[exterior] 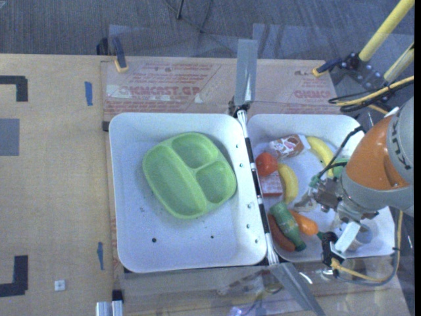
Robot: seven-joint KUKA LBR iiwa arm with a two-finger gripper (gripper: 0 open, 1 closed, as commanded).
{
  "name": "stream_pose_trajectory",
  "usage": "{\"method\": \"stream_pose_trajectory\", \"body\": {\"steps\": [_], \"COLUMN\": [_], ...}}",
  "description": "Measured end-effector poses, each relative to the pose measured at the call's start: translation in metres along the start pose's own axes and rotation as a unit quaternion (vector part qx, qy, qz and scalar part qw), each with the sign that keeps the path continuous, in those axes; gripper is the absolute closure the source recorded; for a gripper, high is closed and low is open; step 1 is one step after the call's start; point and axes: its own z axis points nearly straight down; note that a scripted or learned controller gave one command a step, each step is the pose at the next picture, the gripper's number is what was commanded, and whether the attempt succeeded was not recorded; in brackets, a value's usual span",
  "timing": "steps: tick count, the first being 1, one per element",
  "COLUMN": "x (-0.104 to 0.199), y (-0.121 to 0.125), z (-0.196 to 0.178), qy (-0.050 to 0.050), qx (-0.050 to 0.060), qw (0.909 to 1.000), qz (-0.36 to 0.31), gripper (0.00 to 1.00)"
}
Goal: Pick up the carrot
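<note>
Clerk: Item one, gripper. It is low over the right bin, under the grey wrist of the arm. Spread or pressed together?

Checker: Cannot be told, since the wrist masks it from above. Nothing is seen held.

Clerk: Item two, carrot. It is a short orange piece on the right bin's floor, just beside the gripper towards the near rim. It touches a green vegetable, and a red-brown sausage lies beyond that.

Checker: Handling, by judgement: a toy, likely light, stiff and smooth. It is rounded, so it may squirt out of a shallow pinch. The best hold is across the thick middle, and the crowded green side leaves little room there.

Clerk: Further out are a banana and a red tomato. A green plate sits in the left bin, well apart.

Checker: Hidden or unclear: the carrot's end against the green vegetable, any leafy top, and the right bin's far corner under the arm.
</note>
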Motion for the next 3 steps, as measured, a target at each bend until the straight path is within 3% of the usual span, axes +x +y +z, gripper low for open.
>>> {"method": "stream_pose_trajectory", "body": {"steps": [1,2,3], "x": [-0.013,0.013,0.015], "y": [0.003,-0.009,-0.009], "z": [0.001,0.0,0.0], "qy": [0.002,-0.001,-0.001], "qx": [0.006,0.003,0.001], "qw": [0.9898,0.9889,0.9917], "qz": [-0.142,-0.149,-0.128], "gripper": [0.0,0.0,0.0]}}
